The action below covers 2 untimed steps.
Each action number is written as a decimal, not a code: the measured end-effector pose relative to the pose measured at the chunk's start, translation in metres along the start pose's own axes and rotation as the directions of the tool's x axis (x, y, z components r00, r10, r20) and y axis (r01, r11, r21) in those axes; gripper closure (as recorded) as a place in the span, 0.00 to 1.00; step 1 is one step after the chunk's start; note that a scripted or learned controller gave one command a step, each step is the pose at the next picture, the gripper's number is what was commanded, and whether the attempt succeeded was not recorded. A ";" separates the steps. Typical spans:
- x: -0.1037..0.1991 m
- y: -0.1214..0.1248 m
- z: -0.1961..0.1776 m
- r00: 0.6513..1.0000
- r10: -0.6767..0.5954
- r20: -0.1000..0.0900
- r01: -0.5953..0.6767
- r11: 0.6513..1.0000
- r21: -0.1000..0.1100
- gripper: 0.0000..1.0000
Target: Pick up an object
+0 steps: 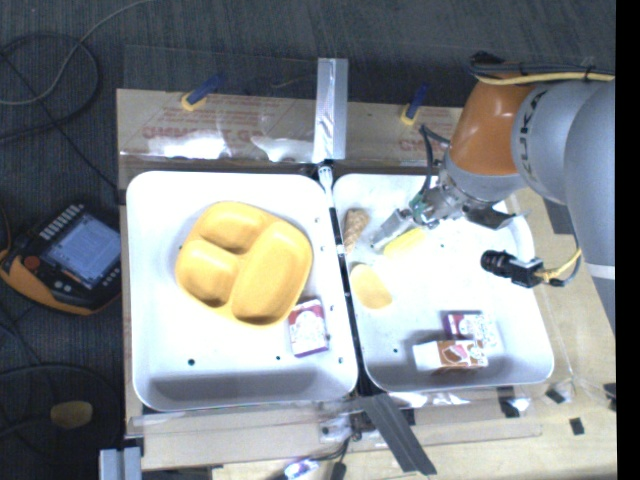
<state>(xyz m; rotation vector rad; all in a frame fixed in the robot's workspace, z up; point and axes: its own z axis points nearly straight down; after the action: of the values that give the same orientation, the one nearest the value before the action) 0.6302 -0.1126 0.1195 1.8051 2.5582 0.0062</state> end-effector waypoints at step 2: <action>-0.037 0.022 0.031 0.954 -0.299 -0.009 0.299 0.954 0.012 0.00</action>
<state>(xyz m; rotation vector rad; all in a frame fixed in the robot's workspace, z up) 0.6633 -0.1404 0.0893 1.4029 2.8140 -0.0065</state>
